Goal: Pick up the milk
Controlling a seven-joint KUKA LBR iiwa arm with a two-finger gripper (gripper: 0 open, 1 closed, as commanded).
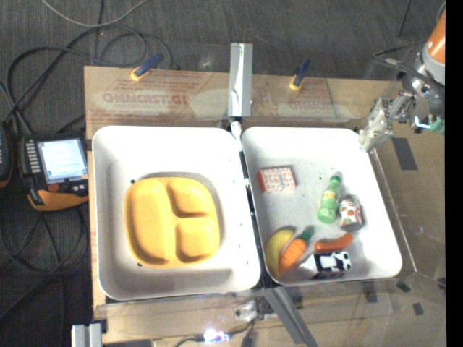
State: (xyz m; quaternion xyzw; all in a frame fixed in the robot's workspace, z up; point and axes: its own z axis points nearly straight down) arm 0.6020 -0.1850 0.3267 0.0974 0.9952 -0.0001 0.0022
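Shot from one fixed camera above the bench [405, 194], tilted down over both white bins [101, 194], far enough to take in surrounding floor [217, 13]

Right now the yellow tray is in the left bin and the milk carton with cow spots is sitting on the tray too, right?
Not quite. The yellow tray is in the left bin, but the camera view shows the milk carton in the right bin, beside the carrot.

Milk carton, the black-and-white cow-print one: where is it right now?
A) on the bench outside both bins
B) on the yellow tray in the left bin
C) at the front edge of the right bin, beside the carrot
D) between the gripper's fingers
C: the milk carton lies at the right bin's front edge, just right of the carrot, far from the gripper.
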